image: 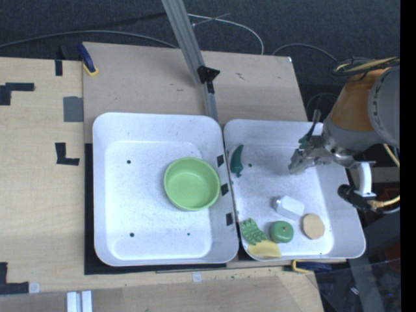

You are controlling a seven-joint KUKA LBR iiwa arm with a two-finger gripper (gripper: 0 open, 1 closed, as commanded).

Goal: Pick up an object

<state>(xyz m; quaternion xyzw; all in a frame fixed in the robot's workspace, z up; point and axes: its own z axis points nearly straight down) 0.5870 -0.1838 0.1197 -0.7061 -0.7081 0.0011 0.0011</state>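
Small white rectangular block (288,206) lies below your pincer (300,163), which hovers over bare bin floor holding nothing, its opening too blurred to tell, seemingly lining up a descent.

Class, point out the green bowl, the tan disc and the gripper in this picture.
green bowl (191,184): camera view, inside bottom of the bowl.
tan disc (313,226): camera view, middle of its flat top.
gripper (298,164): camera view, at the fingertips.
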